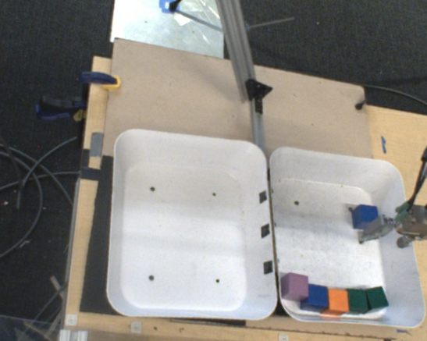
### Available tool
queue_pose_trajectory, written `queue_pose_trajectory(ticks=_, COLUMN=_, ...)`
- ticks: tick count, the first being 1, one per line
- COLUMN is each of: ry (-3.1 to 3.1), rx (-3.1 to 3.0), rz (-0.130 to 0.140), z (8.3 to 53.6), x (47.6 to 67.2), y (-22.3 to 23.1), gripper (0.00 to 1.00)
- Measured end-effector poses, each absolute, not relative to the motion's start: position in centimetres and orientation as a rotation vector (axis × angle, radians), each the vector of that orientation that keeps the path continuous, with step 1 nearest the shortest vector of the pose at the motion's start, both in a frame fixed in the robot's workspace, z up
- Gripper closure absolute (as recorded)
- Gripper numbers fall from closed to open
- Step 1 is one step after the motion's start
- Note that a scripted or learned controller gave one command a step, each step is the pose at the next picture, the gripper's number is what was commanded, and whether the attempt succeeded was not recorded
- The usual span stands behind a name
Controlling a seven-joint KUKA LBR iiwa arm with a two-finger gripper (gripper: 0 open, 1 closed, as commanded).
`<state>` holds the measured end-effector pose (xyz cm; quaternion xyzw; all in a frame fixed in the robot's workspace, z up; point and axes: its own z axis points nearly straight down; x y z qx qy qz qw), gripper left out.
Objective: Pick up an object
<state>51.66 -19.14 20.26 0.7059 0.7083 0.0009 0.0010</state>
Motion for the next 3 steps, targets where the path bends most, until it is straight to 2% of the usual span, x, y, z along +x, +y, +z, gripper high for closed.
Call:
queue_pose_trajectory(ticks=1, ry=2.229, rx=2.212, rz=0.0, z=13.1, x=56.9, y=-19.4, gripper=0.0)
queue_pose_trajectory(ticks=2, ry=2.223, rx=2.219, rz=0.0, z=10.2, x=61.4, y=-21.0, gripper=0.0)
queue_pose_trajectory(ticks=3, ry=2.236, rx=2.226, rz=-0.014, z=9.1, x=69.0, y=-19.8, gripper=0.0)
